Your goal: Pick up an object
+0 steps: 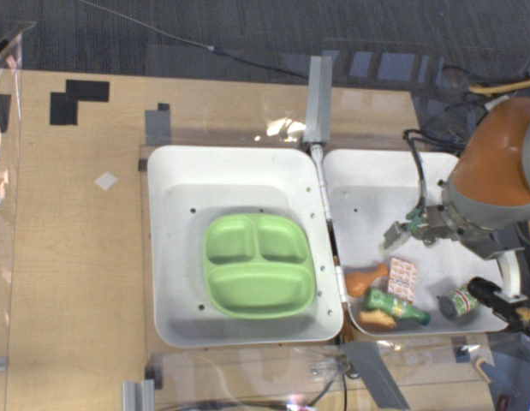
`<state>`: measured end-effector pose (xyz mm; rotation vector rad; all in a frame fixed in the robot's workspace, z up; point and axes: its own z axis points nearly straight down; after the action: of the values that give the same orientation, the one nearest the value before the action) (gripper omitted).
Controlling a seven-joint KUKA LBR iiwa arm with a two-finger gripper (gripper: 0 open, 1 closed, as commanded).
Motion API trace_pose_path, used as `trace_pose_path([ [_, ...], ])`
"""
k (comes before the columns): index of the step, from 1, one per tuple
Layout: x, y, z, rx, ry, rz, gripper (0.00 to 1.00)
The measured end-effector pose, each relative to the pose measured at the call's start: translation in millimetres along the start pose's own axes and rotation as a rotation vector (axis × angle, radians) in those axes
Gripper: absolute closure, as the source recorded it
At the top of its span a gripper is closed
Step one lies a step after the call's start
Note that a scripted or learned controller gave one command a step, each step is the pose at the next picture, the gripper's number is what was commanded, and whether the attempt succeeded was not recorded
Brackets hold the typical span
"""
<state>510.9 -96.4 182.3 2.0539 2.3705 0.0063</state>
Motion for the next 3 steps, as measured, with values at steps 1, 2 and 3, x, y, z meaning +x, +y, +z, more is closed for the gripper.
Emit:
trace_pose_path([
  [1, -13.5, -20.1, 73.7, 0.0, 0.0, 0.021, 0.0],
  [2, -35.9, -24.0, 89.1, -0.009, 0.003, -0.097, 0.0],
  [3, -34.8, -20.2, 76.9, -0.018, 0.002, -0.099, 1.0],
])
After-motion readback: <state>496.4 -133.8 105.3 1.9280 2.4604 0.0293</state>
